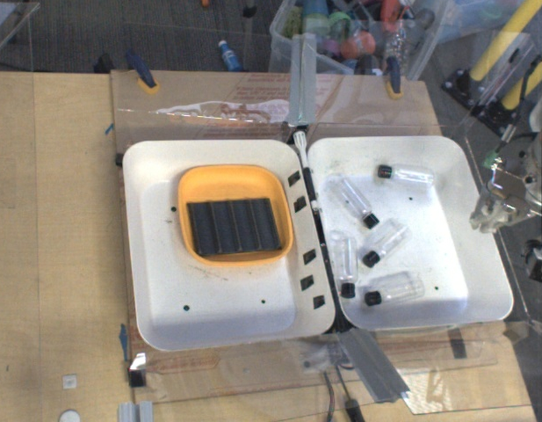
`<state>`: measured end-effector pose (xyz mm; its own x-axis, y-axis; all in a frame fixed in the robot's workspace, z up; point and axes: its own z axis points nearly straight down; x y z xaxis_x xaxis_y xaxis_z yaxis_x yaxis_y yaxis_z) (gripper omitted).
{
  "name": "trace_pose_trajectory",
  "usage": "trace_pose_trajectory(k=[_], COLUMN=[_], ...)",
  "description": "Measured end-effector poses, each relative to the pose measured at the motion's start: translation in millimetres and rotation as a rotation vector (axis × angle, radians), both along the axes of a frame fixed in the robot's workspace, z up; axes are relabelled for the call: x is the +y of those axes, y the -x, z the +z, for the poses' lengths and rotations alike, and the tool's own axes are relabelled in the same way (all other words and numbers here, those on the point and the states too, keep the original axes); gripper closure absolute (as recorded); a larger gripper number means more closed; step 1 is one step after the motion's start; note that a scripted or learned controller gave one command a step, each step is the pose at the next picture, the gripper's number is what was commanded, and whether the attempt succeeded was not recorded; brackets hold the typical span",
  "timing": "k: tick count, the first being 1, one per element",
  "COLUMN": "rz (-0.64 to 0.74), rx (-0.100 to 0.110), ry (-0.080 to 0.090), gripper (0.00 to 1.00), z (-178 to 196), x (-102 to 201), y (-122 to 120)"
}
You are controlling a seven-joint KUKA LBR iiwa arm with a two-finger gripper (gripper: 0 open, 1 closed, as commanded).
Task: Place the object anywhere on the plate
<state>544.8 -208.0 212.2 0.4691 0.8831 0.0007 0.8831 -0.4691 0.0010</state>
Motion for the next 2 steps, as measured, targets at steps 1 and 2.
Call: trace_pose_trajectory(k=[1,2], rz=[0.119,0.292], rx=[0.000,-0.001], ry=[0.001,0.002], gripper=[1.00,1.00], z=[-0.5,-2.2], x=[5.3,2.9], y=[-51.8,-106.6])
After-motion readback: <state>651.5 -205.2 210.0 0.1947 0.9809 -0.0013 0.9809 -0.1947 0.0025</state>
